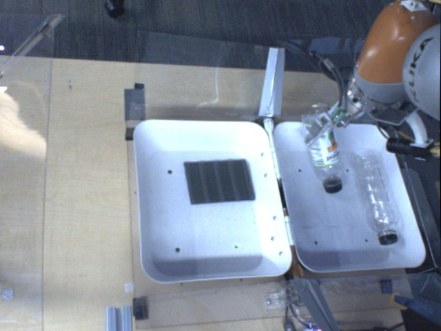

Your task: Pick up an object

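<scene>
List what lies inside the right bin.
In the right bin: one clear plastic bottle lying flat, and a second clear bottle with a dark cap below the gripper. The gripper covers that bottle's far end.

Both bins [158,254] are plain white on a light tan wood surface [76,185], the left one has a dark grey ribbed mat [219,181], the two bottles [325,150] [377,197] are clear plastic with black caps, and the arm [396,43] is grey and orange.
</scene>
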Motion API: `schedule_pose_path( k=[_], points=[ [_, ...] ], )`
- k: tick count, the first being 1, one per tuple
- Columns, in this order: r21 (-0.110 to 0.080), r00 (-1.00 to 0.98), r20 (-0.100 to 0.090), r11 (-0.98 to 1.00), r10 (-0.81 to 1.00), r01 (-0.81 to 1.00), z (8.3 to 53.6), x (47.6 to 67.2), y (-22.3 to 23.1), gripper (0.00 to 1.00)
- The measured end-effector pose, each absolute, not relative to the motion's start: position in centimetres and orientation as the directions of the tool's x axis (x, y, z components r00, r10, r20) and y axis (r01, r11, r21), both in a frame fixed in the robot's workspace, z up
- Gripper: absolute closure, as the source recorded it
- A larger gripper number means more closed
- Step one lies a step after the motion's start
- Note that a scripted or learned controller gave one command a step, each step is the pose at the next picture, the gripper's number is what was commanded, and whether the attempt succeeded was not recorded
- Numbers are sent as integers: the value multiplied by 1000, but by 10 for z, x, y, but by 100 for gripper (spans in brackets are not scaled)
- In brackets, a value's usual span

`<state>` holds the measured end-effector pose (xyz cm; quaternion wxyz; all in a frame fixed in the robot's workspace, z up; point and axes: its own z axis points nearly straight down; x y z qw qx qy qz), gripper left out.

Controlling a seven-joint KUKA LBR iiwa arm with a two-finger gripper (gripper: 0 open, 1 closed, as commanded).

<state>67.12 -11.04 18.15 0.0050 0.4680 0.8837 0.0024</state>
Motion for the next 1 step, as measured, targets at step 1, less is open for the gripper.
schedule_pose_path(
  k=[1],
  points=[
    [15, -565, -11, 565, 825, 825, 193, 673, -109, 100]
  ],
)
